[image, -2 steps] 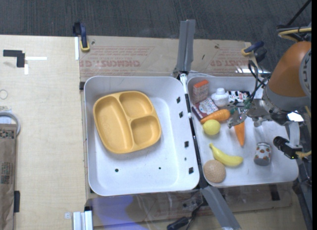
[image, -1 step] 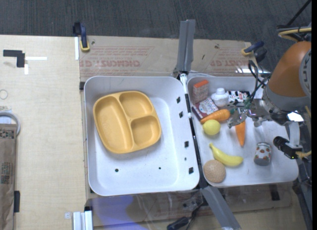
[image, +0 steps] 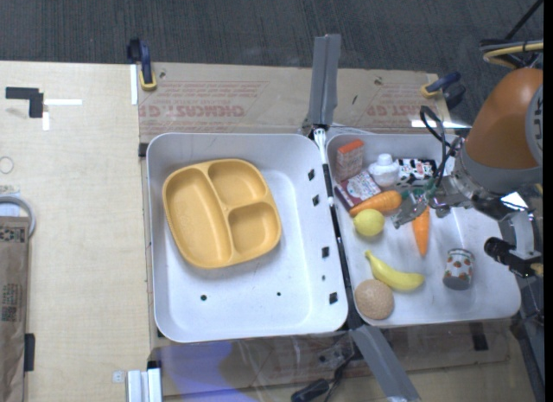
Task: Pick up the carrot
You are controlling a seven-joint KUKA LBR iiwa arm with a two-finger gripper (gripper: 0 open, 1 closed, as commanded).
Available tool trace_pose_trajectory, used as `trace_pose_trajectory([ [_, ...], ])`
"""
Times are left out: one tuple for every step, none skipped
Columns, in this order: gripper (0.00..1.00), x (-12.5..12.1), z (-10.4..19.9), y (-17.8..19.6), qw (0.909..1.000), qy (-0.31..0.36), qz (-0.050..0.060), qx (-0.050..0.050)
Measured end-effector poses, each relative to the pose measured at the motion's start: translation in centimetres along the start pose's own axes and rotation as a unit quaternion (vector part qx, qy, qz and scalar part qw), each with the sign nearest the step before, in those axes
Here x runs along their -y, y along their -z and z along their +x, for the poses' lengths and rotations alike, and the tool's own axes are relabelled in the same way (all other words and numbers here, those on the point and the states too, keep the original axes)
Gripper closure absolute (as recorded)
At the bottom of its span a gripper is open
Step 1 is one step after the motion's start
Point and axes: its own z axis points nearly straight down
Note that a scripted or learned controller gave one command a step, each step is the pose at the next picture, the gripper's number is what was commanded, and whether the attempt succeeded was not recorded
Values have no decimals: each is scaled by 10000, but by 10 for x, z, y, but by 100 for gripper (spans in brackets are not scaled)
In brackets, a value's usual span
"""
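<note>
Over on the left, a yellow divided plate (image: pixel 223 212) sits alone in the left bin (image: pixel 173 305). Moving across to the right bin (image: pixel 497 305): a lemon (image: pixel 369 223), a banana (image: pixel 395 273) below it, a round brown fruit (image: pixel 374 299) at the near edge. One carrot (image: pixel 378 202) lies slantwise above the lemon, a second carrot (image: pixel 421 232) points downward just right of it. The tool (image: pixel 416 212) hangs right at that second carrot's top end; whether it grips or gapes, I cannot tell. A small jar (image: pixel 458 269) stands farther right.
</note>
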Motion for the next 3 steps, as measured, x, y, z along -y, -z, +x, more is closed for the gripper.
trace_pose_trajectory([
  [0, 33, 10, 8, 9998, -195, 2, -4],
  [0, -7, -25, -38, 9843, -1767, 1, 4],
  [100, -6, -25, -33, 9846, -1747, 41, 4],
])
